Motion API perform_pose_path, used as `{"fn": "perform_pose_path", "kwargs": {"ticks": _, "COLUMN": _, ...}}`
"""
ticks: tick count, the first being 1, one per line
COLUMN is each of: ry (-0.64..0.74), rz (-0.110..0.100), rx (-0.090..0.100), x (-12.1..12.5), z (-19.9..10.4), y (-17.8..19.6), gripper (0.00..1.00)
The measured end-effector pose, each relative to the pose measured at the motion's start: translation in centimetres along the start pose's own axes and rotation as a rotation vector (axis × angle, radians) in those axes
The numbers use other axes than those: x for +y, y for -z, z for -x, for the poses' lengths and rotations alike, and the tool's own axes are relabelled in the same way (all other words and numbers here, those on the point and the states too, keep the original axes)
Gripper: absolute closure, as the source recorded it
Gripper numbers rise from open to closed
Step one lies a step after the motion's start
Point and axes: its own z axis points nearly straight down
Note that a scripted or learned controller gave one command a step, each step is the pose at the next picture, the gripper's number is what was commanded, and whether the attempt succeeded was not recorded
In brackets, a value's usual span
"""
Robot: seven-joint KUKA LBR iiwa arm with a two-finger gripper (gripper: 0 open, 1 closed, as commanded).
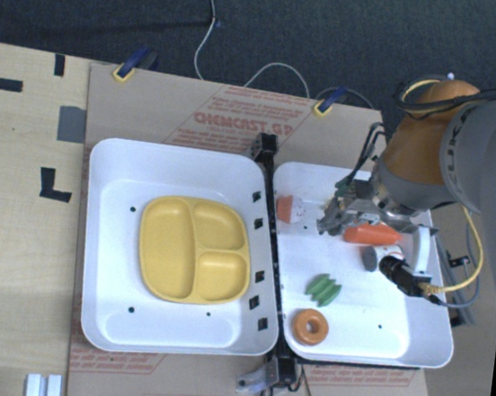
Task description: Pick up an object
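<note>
1. The grey arm with its orange band point(423, 143) reaches in from the right and ends low over the far part of the right-hand shallow white bin point(392, 343).
2. Its two-finger gripper point(341, 216) is a dark cluster of metal parts seen from above; whether it is parted or closed cannot be told from this angle, and nothing can be seen between its tips.
3. Just right of the gripper, partly under the wrist hardware, lies an orange-red carrot-shaped toy point(372, 235), pointing roughly left to right.
4. A small grey cylinder point(369, 257) lies just below the carrot, close to the dark cable fitting on the arm.
5. Left of the gripper, near the divider between the bins, sits a small orange-and-white block point(285, 208), apart from the tool.
6. Nearer the camera, in the middle of the same bin, is a green ridged toy like a pea pod point(324, 289), lying at a slant.
7. Below it, near the front edge, rests a brown ring-shaped doughnut toy point(310, 326), close to the green piece but not touching it.
8. The left-hand shallow white bin point(119, 176) holds a yellow plastic divided plate with three compartments point(194, 249), well apart from the arm.
9. Both bins rest on a brown cardboard sheet point(231, 122) on the light wooden bench point(5, 251).
</note>
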Motion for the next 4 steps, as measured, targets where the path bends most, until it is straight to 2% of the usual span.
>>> {"fn": "perform_pose_path", "kwargs": {"ticks": 2, "ry": 0.0, "rz": 0.001, "rx": -0.001, "x": 1.1, "z": -0.7, "y": 12.1, "gripper": 1.0}}
{"fn": "perform_pose_path", "kwargs": {"ticks": 3, "ry": -0.002, "rz": -0.005, "rx": -0.002, "x": 1.1, "z": -0.6, "y": 11.8, "gripper": 1.0}}
{"fn": "perform_pose_path", "kwargs": {"ticks": 4, "ry": 0.001, "rz": -0.004, "rx": -0.001, "x": 2.5, "z": -5.0, "y": 11.3, "gripper": 1.0}}
